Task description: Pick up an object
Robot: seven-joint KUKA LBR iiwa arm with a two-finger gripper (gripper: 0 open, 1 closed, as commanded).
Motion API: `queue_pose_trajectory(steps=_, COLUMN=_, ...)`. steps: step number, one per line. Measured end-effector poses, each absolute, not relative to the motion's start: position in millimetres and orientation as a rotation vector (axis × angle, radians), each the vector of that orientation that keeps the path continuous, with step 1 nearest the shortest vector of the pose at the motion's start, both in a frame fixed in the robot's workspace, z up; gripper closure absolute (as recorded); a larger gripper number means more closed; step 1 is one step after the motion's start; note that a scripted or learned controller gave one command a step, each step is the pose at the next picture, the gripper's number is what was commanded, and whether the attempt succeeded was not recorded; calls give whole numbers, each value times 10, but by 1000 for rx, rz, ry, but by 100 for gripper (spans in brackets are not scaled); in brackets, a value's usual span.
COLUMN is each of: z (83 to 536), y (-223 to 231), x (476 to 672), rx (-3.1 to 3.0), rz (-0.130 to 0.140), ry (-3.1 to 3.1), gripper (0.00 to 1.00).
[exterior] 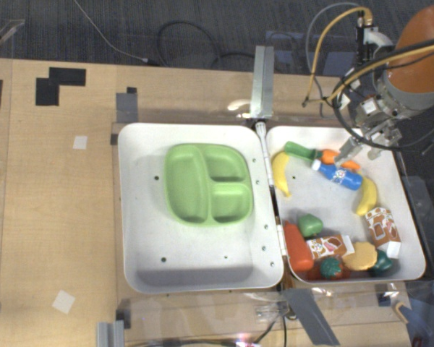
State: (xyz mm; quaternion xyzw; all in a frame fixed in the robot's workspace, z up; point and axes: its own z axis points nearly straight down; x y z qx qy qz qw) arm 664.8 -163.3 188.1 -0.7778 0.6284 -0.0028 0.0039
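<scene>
Overhead, the gripper [362, 144] hangs at the upper right of the frame, above the far edge of the right bin [412, 215]; its thin fingers [352, 147] reach down toward an orange piece [330, 155] and a blue bottle [342, 175], but they blur against the white floor, so whether they are spread or closed cannot be told, and nothing can be made out between them. Much of the arm [419, 56] is cut off by the right edge, its wrist tangled in yellow and black cables [340, 20]. Toys crowd the right bin: a yellow banana [281, 173] by the divider, a green piece [299, 150] beside it, a second banana [367, 196] right of the bottle, and a brown-and-white carton [380, 225] below that. At the near wall a heap overlaps, partly hiding its parts: a red-orange piece [298, 247], a printed packet [328, 246], a tan round [361, 254]. In the left bin [141, 194] sits a green divided tray [208, 183].
</scene>
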Motion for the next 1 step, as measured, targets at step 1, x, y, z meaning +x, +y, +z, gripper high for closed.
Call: queue_pose_trajectory(steps=1, z=980, y=-1914, x=6319, rx=-2735, rz=-14, ry=1535, gripper=0)
